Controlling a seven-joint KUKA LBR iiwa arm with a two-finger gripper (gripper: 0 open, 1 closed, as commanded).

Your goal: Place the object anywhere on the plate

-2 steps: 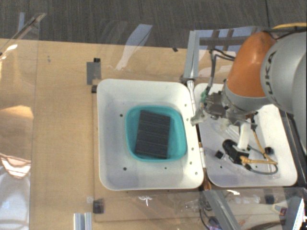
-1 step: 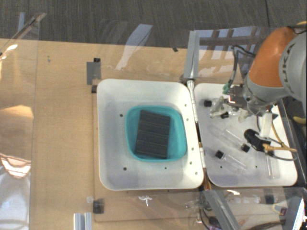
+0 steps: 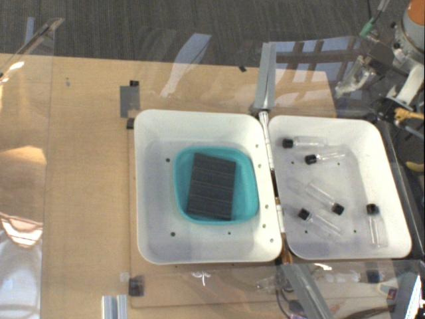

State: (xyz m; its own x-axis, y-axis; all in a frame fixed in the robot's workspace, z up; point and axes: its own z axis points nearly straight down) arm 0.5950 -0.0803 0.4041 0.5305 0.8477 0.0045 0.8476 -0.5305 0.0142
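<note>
At the centre-left of the frame, a dark grey ribbed rectangular block (image 3: 212, 189) is seen lying flat on a teal square plastic plate (image 3: 248, 195), well inside the rim and turned slightly off the plate's axis. The plate itself is set in the middle of the left shallow white bin (image 3: 153, 238), which is carried by a pale wooden surface (image 3: 80, 178).

The block is judged to be the task's thing, and from how it lies the placing looks already done; nothing touches it. Its top is marked by crosswise ridges, and its matt finish suggests rubber or dense foam: it is likely to be light, fairly stiff and not slippery, with little risk of breakage. If it had to be taken up again, it would best be gripped across its two long edges near the middle, where the sides are straight and the span is narrowest; a hold at a corner could let it swing.

To the right, five clear plastic vials with black caps (image 3: 309, 159) are scattered in the right shallow white bin (image 3: 392, 178), all lying on their sides and apart from one another.

At the upper right corner the grey arm (image 3: 412, 42) is drawn back beyond the bins, with the pincer (image 3: 355, 78) hanging over the surface behind the right bin. Whether the pincer is open or closed cannot be told, and nothing is seen held in it.
</note>
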